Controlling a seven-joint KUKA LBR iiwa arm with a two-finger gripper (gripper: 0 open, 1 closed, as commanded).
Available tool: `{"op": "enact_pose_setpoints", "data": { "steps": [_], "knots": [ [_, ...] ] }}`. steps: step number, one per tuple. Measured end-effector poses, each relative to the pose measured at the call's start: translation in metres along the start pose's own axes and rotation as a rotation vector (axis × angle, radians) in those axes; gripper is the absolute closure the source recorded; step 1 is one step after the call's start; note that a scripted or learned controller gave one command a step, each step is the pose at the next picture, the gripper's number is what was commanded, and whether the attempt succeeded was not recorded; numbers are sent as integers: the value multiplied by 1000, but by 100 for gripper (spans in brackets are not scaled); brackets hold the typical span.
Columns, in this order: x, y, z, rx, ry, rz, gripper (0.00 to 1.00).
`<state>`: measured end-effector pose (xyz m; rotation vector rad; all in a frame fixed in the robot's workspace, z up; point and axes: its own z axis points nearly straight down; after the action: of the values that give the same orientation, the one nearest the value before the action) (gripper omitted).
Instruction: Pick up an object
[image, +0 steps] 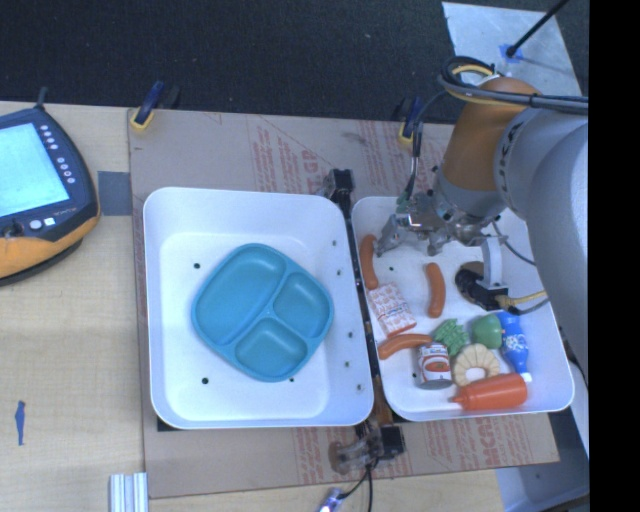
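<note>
My gripper (413, 238) hangs over the far end of the right bin (556, 400), its two fingers spread apart with nothing between them. One orange sausage (368, 262) lies along the bin's left wall just left of the gripper. A second sausage (435, 288) lies just in front of it, and a third sausage (403, 345) lies nearer the front. A red-and-white packet (390, 308) sits between them. Further front are a small can (434, 365), broccoli (448, 335), a green pepper (487, 330), a blue bottle (514, 345), a pale corn piece (475, 362) and a red bottle (492, 393).
The left bin (160, 300) holds a blue divided plate (262, 311). A handheld controller with a screen (35, 195) lies on the bench at far left. Clamps stand at the bins' far edge (342, 183) and near edge (365, 450). The grey arm (540, 170) fills the right side.
</note>
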<state>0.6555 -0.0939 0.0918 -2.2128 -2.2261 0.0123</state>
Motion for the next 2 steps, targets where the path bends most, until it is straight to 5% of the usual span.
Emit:
{"op": "enact_pose_setpoints", "data": {
  "steps": [1, 2],
  "knots": [
    [0, 0, -10, 1, 0, -2, 100],
    [0, 0, -10, 1, 0, -2, 0]
  ]
}}
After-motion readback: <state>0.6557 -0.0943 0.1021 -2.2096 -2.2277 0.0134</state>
